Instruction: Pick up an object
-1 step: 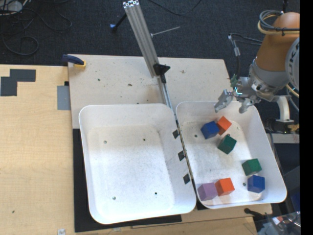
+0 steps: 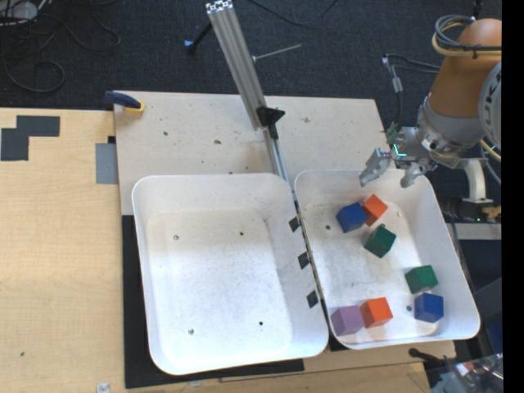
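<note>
- Left bin (image 2: 155,219): bare, well left of the fingers.
- Right bin (image 2: 446,244): blue cube (image 2: 350,217) touching orange cube (image 2: 375,208), just below the fingers.
- Gripper (image 2: 396,170): fingers spread, holding nothing, above the far rim.
- Step: approach; next, descend over the orange cube, then close.

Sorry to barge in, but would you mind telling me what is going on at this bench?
A robot arm is set to pick an object from the right bin. Its pincer sits over that bin's far rim with nothing between its fingers. Seven blocks lie in the bin; the nearest are a blue block touching an orange block. The left bin sits beside it.
</note>
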`<control>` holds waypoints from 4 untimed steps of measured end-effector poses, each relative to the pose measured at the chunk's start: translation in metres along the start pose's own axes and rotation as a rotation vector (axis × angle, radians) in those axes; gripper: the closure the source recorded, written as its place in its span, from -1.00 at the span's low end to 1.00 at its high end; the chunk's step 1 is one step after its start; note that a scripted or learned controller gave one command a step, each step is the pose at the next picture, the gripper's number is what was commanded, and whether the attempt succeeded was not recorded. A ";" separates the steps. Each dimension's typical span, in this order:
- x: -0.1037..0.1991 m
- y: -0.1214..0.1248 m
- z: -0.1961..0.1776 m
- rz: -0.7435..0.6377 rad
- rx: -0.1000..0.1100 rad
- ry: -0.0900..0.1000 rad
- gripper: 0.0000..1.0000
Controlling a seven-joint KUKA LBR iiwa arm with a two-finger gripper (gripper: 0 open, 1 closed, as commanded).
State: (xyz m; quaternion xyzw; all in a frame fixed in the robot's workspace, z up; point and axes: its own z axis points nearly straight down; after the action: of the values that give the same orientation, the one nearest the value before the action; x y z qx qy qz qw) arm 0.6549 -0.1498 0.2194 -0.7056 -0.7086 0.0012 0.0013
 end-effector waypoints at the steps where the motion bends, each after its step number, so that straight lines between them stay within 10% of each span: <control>1: 0.004 -0.005 0.064 0.003 0.006 0.002 -1.00; 3: 0.000 -0.006 0.099 0.005 -0.023 -0.006 -1.00; 4: -0.001 -0.005 0.088 0.007 -0.026 -0.007 1.00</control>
State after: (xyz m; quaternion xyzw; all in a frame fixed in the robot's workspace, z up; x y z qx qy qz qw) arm 0.6500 -0.1507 0.1311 -0.7079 -0.7062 -0.0054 -0.0105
